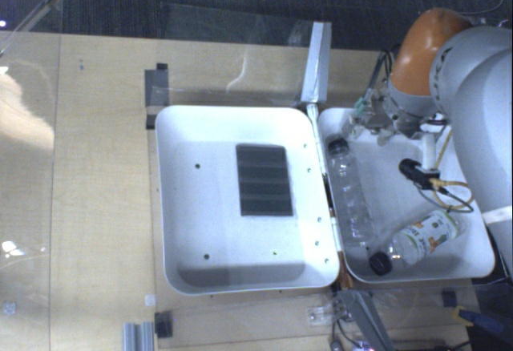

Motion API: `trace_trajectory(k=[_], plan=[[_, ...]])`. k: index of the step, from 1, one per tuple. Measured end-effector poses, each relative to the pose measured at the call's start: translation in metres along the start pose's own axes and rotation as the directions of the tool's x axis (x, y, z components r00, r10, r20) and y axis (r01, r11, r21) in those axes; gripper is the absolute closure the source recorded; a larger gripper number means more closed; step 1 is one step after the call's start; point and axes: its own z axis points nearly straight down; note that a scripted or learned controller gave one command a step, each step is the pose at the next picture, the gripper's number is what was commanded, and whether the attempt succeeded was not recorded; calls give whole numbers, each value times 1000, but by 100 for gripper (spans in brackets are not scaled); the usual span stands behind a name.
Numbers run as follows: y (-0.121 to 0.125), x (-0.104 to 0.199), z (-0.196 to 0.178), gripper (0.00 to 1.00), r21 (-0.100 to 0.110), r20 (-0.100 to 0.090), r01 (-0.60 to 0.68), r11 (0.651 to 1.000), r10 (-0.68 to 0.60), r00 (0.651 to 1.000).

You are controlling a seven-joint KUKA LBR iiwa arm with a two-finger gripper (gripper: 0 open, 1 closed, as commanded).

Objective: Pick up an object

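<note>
Nothing is lifted yet, so the whole pick appears to remain ahead. The end effector (377,119) sits low at the upper edge of the right bin (481,257), at the upper right of the frame, under the arm's orange band (421,49). It is small and partly lost among cables and the wrist, so I cannot tell its state, and nothing visible sits in its grasp.

Two candidates lie in the right bin. A clear plastic bottle (349,193) stretches along the bin's left wall, its cap toward the top of the frame, just below and left of the end effector. Its body is transparent and ribbed, which makes it hard to separate from the white floor. A second bottle with a printed label (423,237) lies on its side toward the lower right, with a dark round cap (379,264) at its lower-left end. Both are smooth, rounded cylinders that probably roll easily.

The left bin (184,205) is shallow, glossy white plastic with rounded corners and holds a flat, dark, rectangular ridged pad (263,179) at its middle. The counter (88,205) is pale wood grain, with a clear sheet throwing glare at the left of the frame.
</note>
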Motion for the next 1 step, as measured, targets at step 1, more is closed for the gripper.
trace_trajectory(k=[1], plan=[[-80,8,-3,0,-6,1,118,993,-118,993]])
